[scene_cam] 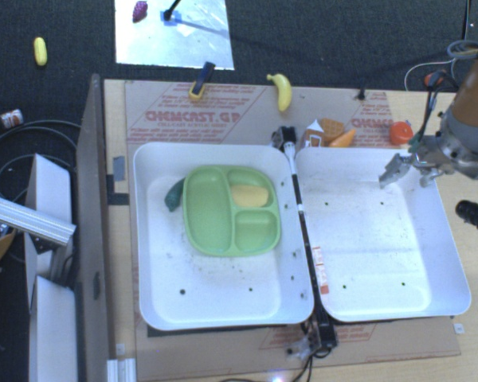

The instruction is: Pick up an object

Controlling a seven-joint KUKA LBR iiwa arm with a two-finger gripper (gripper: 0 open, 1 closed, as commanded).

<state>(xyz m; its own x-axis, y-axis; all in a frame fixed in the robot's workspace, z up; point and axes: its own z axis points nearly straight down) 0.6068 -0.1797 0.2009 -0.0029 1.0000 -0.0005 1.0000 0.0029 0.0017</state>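
Fingers: two-finger gripper (409, 170) spread open, holding nothing, above the right white bin's (382, 293) far right corner.
Object: pale yellow soft-looking lump (249, 195) in the green divided plastic plate (215, 229), left white bin (167, 301).
Handling: probably light, squashy; pinch across its narrow middle.

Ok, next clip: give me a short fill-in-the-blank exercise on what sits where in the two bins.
1. The green divided plastic tray lies in the ____ white bin.
2. The pale yellow object rests in the tray's upper ____ compartment.
3. The arm's hand hovers over the ____ bin's far edge.
4. The yellow banana lies ____ both bins.

Missing words: left; right; right; outside
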